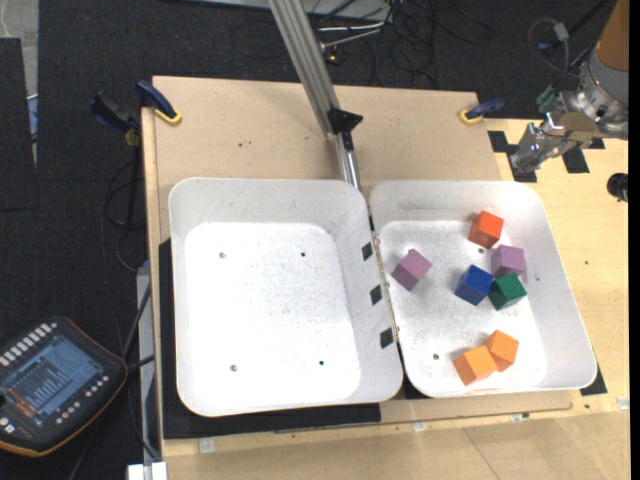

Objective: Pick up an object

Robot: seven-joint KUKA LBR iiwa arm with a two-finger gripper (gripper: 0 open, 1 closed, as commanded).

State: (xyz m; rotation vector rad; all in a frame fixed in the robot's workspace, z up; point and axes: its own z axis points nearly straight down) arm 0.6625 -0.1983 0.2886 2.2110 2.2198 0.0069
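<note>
the left bin (200, 268) holds no blocks; the right bin (420, 218) holds them all. going rightward: a purple block (411, 268) lies apart near its left wall, then a blue block (474, 284) touching a green block (509, 290), an orange block (487, 228) above, two more orange ones (488, 357) below. the gripper (530, 153) hovers outside the bin's far right corner; whether it is spread i cannot tell, it's too small. the orange block probably lies nearest, down-left of it
</note>
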